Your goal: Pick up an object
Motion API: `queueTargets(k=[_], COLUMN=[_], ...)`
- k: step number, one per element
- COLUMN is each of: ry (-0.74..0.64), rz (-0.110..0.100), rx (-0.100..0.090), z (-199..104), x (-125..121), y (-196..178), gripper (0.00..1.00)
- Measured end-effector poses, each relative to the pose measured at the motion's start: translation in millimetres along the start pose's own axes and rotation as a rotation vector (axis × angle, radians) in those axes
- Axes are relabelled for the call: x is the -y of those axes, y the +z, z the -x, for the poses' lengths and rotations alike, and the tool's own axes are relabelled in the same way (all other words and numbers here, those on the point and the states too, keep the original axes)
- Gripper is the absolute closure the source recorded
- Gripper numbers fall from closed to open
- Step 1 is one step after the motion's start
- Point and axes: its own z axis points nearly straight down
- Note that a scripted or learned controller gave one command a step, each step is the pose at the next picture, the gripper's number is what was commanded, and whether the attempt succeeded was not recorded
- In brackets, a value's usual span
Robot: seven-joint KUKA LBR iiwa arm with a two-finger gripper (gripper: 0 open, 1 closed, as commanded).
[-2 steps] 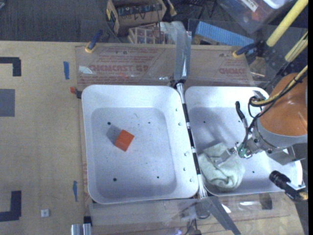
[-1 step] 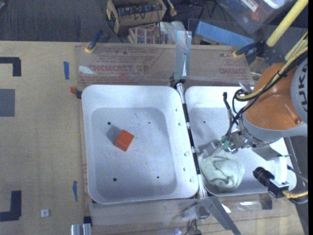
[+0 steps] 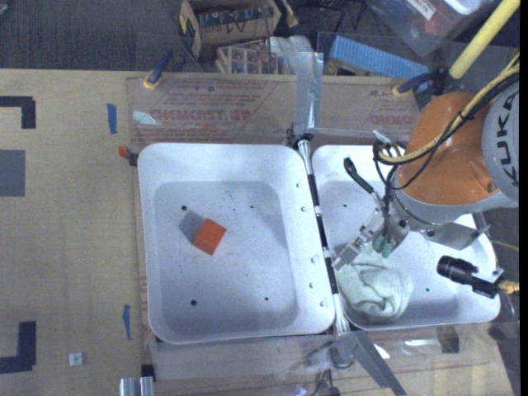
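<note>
The tool (image 3: 373, 248) hangs low in the right bin (image 3: 462, 299), just above a crumpled white cloth (image 3: 375, 288) at its near left; whether it grips is unclear. Nothing looks lifted yet. An orange block (image 3: 209, 236) sits in the left bin (image 3: 223, 159).

A robotics lab set up for testing.

A grey and orange industrial arm (image 3: 450, 151) trailing loose black cables reaches over two shallow white bins (image 3: 157, 221) fixed side by side on a plywood counter (image 3: 66, 246). Blue tape strips (image 3: 111, 119) and black corner marks (image 3: 21, 110) are stuck to the wood. Behind the counter, on grey carpet, sit an open cardboard box (image 3: 227, 19) of parts, a blue foam pad (image 3: 371, 56) and a clear plastic tub (image 3: 429, 11).
</note>
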Motion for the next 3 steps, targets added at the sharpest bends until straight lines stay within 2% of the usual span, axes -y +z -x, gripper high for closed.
queueTargets(k=[1,2,3], ry=[-0.456,0.523,0.743], rz=[0.002,-0.007,-0.005], rx=[0.002,-0.005,-0.001], z=[69,15,-16], x=[-39,-56,-62], y=[-1,1,-31], gripper=[0.0,0.0,0.0])
